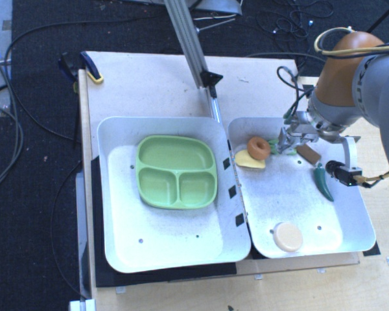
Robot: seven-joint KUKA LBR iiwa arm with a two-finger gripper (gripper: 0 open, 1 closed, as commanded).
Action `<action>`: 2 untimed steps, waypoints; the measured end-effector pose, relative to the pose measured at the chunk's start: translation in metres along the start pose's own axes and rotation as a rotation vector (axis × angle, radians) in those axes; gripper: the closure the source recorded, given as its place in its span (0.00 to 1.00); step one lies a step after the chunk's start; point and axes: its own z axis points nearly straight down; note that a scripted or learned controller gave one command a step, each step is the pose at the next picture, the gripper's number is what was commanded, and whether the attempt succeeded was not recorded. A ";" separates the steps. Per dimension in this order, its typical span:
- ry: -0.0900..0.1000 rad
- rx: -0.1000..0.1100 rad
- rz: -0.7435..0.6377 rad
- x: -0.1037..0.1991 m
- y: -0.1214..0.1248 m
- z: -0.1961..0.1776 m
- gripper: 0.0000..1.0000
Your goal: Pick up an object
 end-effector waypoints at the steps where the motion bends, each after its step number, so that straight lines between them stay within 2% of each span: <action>1: 0.000 -0.002 0.001 -0.005 -0.001 -0.044 1.00; 2: 0.000 -0.003 -0.002 -0.012 0.007 -0.100 1.00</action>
